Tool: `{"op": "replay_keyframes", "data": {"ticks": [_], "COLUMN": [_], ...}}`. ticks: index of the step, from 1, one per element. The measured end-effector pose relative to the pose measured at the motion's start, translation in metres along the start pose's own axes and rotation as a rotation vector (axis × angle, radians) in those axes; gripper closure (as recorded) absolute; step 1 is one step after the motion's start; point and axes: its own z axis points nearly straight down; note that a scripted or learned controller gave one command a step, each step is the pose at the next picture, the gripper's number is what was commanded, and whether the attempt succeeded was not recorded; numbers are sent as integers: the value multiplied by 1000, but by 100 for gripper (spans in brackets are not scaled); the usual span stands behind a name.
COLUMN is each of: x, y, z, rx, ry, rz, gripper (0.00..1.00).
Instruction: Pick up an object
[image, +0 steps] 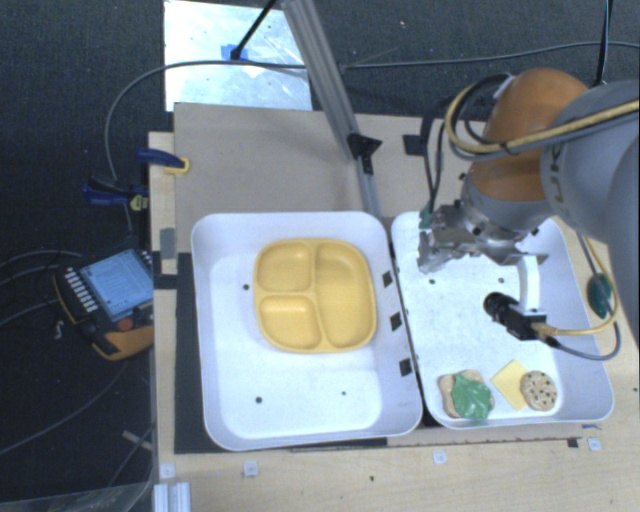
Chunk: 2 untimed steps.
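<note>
**Arm Over the Right Bin, Toy Food at the Front Edge**

Dark carpet surrounded a tan bench (270, 160) that bore two shallow white bins with rounded corners. In the left bin (225, 400) lay a yellow tray (315, 295), smooth, glossy plastic moulded into three compartments. Along the near edge of the right bin (590, 395) sat three small pieces close together: a green, lumpy piece on a pale base (468, 395), a flat yellow square like a cheese slice (510, 382), and a round tan cookie (539, 390) dotted with dark chips, just beside the square. The grey arm with its orange band (525, 120) hung over the bin's far part, its metal gripper (440, 245) well apart from the food pieces and holding nothing that could be seen; whether it stood open could not be told.
</note>
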Motion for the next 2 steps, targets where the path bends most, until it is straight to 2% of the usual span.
{"op": "replay_keyframes", "data": {"ticks": [1, 2], "x": [55, 111], "y": [16, 21], "z": [-6, -15], "rx": [-1, 0], "ry": [0, 0], "rz": [1, 1], "gripper": [100, 100]}}
